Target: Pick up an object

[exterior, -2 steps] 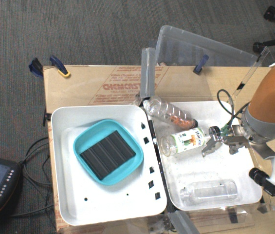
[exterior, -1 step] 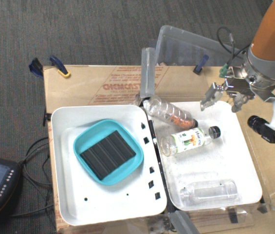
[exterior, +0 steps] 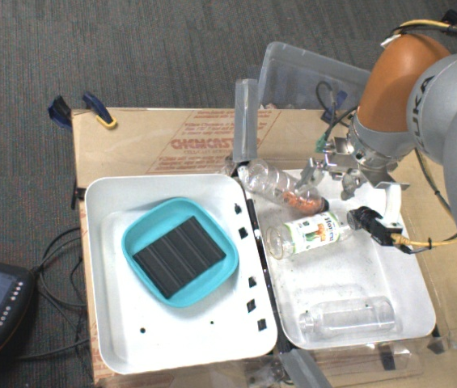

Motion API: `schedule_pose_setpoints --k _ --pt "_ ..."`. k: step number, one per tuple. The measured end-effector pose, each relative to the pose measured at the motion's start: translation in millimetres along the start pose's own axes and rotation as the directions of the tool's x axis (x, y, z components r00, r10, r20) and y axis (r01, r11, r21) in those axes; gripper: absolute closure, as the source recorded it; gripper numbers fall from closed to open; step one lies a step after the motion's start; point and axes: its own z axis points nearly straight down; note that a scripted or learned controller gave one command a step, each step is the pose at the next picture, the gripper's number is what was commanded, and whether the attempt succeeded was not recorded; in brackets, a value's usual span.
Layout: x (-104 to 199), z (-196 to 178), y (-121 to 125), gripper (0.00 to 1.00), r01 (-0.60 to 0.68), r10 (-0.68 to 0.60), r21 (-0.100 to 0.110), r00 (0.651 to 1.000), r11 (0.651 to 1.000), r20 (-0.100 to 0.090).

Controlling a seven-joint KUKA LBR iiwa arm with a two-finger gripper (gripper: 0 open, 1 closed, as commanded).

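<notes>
My gripper [exterior: 331, 179] hangs over the far part of the right bin [exterior: 406, 285], its two fingers [exterior: 348, 187] spread open with nothing between them. Just below and left of it lies a clear bottle [exterior: 270, 183] with an orange part at its end [exterior: 305, 203]. A bottle with a white and orange label [exterior: 307, 235] lies on its side in the middle of the bin, close in front of the gripper. Near the front edge lies a clear plastic bottle [exterior: 346, 316].
The left bin [exterior: 107, 330] holds a teal square plate [exterior: 216, 275] bearing a black ridged slab [exterior: 178, 253]. A clear plastic container [exterior: 305, 79] stands behind the right bin. A black cable fitting [exterior: 374, 221] hangs to the gripper's right.
</notes>
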Motion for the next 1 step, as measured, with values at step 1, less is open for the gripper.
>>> schedule_pose_setpoints --k 1 --pt "-29.7 80.8 6.9 0.0 0.147 -0.147 0.006 0.989 0.989 -0.001"
